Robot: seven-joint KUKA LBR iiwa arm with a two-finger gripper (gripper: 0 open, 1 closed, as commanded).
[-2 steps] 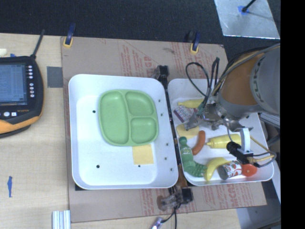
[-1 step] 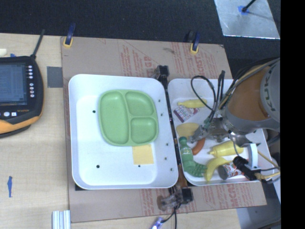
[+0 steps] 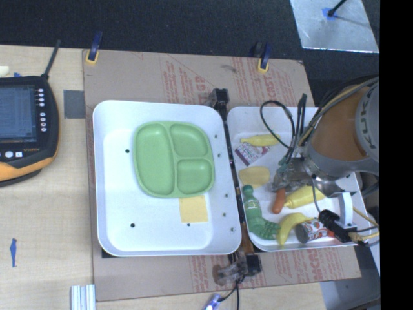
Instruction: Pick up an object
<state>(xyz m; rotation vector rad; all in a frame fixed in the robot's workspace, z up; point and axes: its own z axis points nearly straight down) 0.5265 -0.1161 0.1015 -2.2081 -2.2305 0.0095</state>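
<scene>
Arm low over the right bin (image 3: 235, 118), gripper (image 3: 284, 176) among the toy food.

The gripper sits at the middle right of the frame, above the bin's clutter; an orange carrot-like piece (image 3: 278, 202) lies just below it and a yellow bottle-shaped piece (image 3: 302, 197) just to its lower right, both close to the fingers, but nothing can be made out between them. How the jaws stand cannot be told: dark cables and the wrist cover them. A yellow banana (image 3: 290, 225), a green bottle (image 3: 253, 213), a small can (image 3: 313, 232), a pale yellow lump (image 3: 253, 175) and a wrapped packet (image 3: 247, 153) lie around. The arm's grey and orange body (image 3: 342, 134) enters from the right edge, cut off there, angled down and leftward. In the left bin (image 3: 116, 231) rest a green divided plate (image 3: 173, 158) and a yellow square (image 3: 193, 208).
</scene>
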